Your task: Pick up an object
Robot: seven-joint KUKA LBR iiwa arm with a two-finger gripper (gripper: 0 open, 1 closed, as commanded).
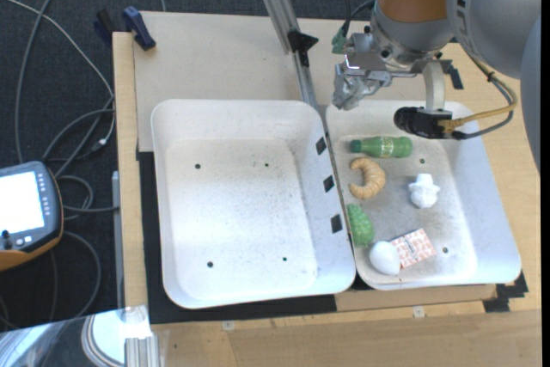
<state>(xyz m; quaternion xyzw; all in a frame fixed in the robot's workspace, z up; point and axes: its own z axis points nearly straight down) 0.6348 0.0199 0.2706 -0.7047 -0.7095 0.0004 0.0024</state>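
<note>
The right bin [481,211] holds several objects. A green bottle [382,147] lies on its side near the far end. Below it is a tan croissant-shaped piece [369,178], with a small white figure [422,191] to the right. A green lumpy item [361,225] sits along the left wall. At the near end lie a white egg-like ball [384,257] and a red-and-white patterned box [413,247]. My gripper [345,97] hangs over the bin's far left corner, above and behind the bottle, with nothing visibly held.
The left bin [172,185] stands beside the right one, sharing a divider with black clips [327,182]. A metal post [275,4] slants up behind the bins. A black fitting with a yellow cable [423,121] hangs from the arm over the right bin's far edge.
</note>
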